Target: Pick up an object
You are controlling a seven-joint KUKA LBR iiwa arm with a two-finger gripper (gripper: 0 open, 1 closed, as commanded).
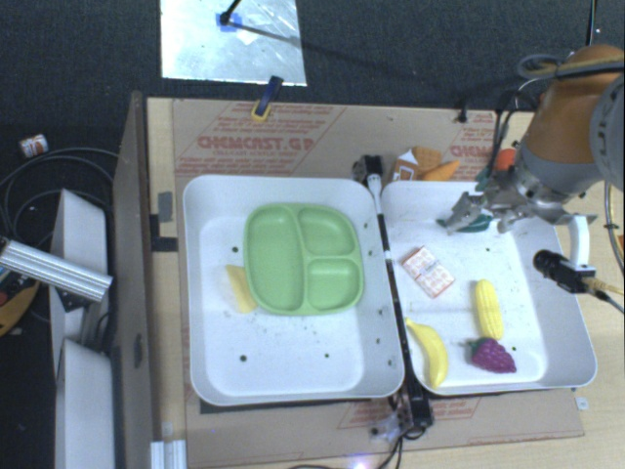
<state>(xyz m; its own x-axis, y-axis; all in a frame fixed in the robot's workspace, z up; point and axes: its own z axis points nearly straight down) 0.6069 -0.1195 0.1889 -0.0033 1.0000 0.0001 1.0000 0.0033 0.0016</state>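
In the left bin (210,262) a green divided plate (303,259) lies flat, with a pale yellow piece (238,287) tucked against its left rim. Across the divider, the right bin (547,360) holds the loose candidates: a small patterned box (428,271) near the middle, a banana (431,351) at the near wall, an ear of corn (487,308) and a purple bunch of grapes (493,356) just beside each other.

The end effector (476,216) sits low over the far part of the right bin, with something teal (478,223) at its tip; whether it is apart, together or clamped on that teal thing cannot be told from here.

My guess at the risk: if the grip is shallow or off-centre, the piece could slip free on lifting. The bin's far wall, close by, could also be caught.
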